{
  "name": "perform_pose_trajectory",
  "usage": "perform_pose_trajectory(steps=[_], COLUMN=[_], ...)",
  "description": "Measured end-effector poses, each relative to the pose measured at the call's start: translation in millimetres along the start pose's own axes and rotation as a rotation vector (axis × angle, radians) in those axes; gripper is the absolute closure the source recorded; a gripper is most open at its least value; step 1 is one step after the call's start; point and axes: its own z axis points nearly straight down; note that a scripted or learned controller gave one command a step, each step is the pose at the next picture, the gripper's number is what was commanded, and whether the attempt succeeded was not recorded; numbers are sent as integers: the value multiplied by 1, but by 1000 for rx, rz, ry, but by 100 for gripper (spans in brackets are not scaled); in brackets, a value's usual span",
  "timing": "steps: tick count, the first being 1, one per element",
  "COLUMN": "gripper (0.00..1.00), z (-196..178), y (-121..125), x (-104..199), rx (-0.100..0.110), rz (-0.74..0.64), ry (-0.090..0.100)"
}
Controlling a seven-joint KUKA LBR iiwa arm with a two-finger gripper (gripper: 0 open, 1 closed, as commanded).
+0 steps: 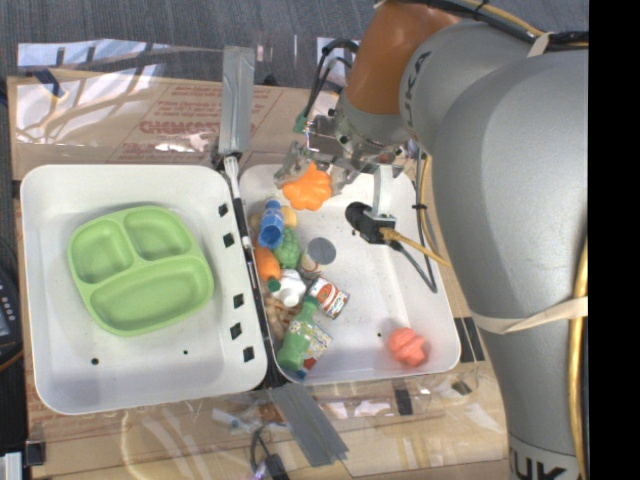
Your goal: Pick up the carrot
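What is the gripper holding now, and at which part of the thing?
It cannot be told. The gripper sits right over an orange toy at the far end of the right bin, but the fingers are hidden, so a grip is not confirmed.

arm: enters from right, bent down | tool [322, 164]: low over the right bin's far end

Left bin [45, 298] holds a green divided plate [140, 266] — right bin [440, 318] has a pink toy [407, 345], green bottle [296, 343], small can [328, 297], blue item [271, 230].
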Motion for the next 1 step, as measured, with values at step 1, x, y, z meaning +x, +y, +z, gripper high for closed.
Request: perform_pose_trajectory(steps=[1], gripper=[100], z=[2], y=[-9], x=[42], rx=[2], rz=[330], ry=[-1])
